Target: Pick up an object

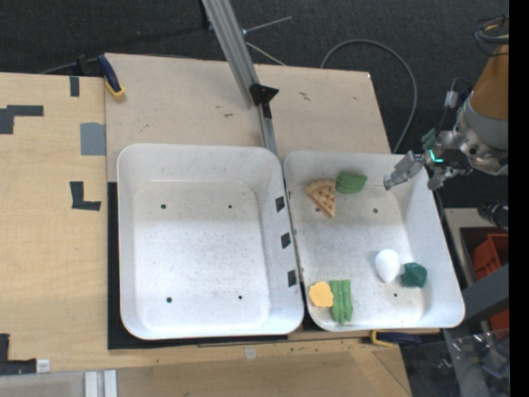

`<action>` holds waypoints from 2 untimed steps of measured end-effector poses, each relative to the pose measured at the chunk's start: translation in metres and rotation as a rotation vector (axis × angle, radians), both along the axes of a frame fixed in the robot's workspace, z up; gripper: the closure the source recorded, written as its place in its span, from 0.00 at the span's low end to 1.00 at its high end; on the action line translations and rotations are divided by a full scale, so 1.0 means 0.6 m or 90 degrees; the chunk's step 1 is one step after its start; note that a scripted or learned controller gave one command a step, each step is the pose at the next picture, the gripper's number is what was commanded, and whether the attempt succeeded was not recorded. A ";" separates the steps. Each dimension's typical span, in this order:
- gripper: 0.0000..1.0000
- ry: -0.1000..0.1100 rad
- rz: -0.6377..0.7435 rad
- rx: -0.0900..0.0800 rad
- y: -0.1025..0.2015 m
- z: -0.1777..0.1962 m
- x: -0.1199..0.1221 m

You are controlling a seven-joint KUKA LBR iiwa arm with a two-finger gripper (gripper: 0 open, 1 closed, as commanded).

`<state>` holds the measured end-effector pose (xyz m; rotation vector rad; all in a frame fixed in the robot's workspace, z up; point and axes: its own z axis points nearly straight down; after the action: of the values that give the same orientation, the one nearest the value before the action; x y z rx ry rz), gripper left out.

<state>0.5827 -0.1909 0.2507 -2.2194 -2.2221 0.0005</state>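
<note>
Hovering at the right bin's (430, 222) 1 o'clock rim, gripper (413, 172) carries nothing; finger spread: cannot tell. Nothing picked yet. Nearest candidates, green piece (351, 182) and waffle wedge (322, 197), lie at 11 o'clock.

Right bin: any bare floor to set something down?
Yes: mid-floor of the right bin, between waffle and egg. Crowded along the near wall: yellow piece, green piece, egg, dark green toy. Gripper at the far rim.
</note>
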 end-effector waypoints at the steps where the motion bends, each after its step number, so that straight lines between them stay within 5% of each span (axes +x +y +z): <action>1: 0.00 0.004 -0.001 0.000 -0.016 -0.085 -0.002; 2: 0.00 0.005 0.000 0.000 -0.007 -0.189 -0.013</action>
<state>0.5749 -0.1950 0.1372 -2.2154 -2.2182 0.0075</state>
